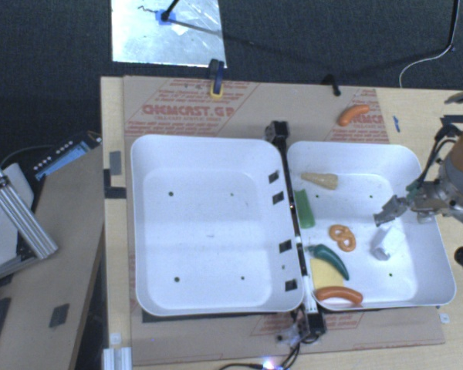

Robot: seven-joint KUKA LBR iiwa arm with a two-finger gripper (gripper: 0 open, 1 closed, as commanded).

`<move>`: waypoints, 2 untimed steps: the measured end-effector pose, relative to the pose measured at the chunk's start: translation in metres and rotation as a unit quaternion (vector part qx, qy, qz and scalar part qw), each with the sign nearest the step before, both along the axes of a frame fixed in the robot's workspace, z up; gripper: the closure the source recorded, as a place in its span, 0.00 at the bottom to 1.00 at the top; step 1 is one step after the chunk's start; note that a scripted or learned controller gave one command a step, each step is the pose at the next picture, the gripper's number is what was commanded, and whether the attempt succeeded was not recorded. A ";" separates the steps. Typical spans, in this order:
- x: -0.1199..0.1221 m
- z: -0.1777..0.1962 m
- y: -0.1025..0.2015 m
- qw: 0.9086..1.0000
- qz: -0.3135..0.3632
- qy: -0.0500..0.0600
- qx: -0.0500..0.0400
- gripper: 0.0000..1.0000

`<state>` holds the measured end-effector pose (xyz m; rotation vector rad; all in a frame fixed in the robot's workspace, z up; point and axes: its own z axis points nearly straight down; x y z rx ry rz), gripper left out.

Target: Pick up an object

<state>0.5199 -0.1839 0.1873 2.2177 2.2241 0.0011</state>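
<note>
The right bin (417,272) holds several small items. A beige cone (320,179) lies near its far left, and a green block (304,208) rests against the divider. An orange pretzel (342,237) sits mid-bin, with a dark green pepper (329,259) over a yellow piece (322,274) closer to the front. An orange sausage (339,295) lies at the front left corner. My gripper (383,230) hangs over the right half of this bin, open, with nothing between its fingers (387,210). It is just right of the pretzel and apart from it.
The left bin (208,284) sits beside the right one, with black clips along the divider (289,206). Another orange sausage (353,114) lies on the cardboard beyond the right bin. A yellow and blue clamp (215,79) stands at the back edge.
</note>
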 end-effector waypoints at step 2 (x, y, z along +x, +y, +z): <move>0.065 -0.103 0.085 1.000 0.003 -0.003 -0.001 0.00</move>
